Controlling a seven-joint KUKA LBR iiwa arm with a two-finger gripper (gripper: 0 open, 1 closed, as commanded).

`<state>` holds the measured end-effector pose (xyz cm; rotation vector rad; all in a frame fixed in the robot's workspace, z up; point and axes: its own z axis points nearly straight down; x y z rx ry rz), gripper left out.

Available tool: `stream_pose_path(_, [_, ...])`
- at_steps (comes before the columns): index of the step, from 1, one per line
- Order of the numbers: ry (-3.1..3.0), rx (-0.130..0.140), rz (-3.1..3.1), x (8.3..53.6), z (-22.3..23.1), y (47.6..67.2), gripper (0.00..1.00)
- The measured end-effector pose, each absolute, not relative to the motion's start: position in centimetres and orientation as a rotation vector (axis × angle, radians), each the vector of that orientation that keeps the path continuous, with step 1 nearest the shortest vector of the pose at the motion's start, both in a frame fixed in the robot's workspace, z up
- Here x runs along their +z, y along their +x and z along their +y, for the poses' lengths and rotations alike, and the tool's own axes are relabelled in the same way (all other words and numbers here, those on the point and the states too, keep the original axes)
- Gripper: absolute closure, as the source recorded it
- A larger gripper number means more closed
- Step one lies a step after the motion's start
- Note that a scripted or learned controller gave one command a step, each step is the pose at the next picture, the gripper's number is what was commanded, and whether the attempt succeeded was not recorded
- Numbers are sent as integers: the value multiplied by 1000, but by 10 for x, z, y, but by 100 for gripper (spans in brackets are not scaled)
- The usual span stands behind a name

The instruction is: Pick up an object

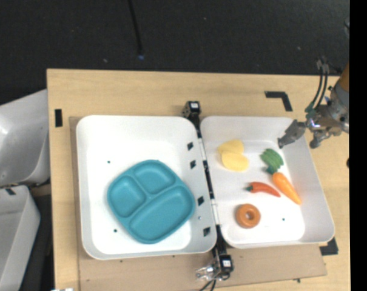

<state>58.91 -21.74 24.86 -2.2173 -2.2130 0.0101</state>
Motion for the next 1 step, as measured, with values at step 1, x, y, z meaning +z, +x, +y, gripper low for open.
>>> stream_pose_path(1, [-2222,-1,-2223,256,-217,592,0])
